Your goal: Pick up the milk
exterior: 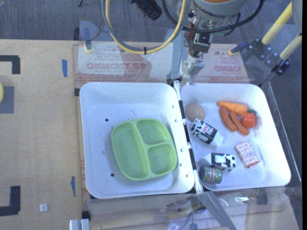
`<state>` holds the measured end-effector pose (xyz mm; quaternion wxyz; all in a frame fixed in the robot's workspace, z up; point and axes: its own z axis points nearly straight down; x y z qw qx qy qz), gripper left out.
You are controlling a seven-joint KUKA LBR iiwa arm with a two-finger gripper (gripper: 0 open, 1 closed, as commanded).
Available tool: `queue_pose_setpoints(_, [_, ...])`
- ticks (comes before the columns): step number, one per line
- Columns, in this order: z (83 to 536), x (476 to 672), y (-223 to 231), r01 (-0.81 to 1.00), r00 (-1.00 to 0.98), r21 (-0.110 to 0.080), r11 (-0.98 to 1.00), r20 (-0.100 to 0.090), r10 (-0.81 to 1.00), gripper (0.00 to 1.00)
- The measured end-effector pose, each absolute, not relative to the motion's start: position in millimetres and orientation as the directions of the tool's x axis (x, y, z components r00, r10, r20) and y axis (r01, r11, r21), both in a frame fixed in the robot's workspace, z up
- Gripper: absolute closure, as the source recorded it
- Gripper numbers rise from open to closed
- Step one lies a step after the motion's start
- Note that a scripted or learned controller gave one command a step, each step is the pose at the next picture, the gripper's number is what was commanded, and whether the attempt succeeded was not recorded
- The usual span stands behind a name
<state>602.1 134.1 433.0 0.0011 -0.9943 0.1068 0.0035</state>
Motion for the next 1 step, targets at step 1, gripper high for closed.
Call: queue_pose_setpoints(1, [433.0,592.4,200.9,-0.197,0.98,-0.003,-0.98,-0.006,-0.197,1.0])
